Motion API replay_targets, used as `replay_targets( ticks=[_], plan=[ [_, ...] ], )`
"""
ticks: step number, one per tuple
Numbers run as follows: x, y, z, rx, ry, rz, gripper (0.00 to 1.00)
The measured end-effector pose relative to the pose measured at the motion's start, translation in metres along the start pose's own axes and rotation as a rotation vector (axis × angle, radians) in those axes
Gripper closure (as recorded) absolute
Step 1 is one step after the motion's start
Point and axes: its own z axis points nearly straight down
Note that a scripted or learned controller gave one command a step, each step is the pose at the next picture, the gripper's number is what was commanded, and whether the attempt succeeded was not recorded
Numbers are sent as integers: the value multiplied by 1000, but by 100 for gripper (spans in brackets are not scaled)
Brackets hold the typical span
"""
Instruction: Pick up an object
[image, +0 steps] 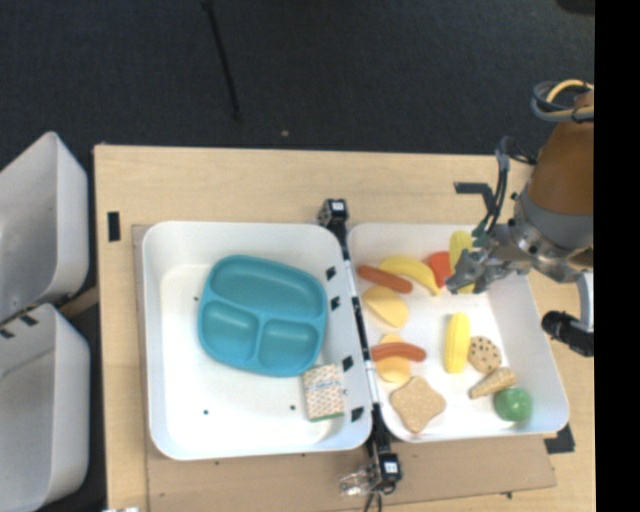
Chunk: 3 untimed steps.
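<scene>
We've got the gripper (468, 280) hanging at the right bin's (528, 330) top edge, banana (410, 271) just left of it lying crosswise; finger state, can't tell.

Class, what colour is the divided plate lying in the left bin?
Teal blue. The divided plate shows best in the camera view, lying in the left bin.

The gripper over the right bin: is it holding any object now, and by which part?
It cannot be told. The gripper is low among the toy food in the right bin, beside a yellow piece.
</scene>
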Motion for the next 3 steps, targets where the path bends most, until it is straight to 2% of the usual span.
replay_targets(
  ticks=[1, 2, 3],
  plan=[
    [39, 39, -9, 0, 1, -3, 100],
    [62, 53, 9, 4, 0, 0, 100],
    [60, 60, -5, 2, 0, -2, 100]
  ],
)
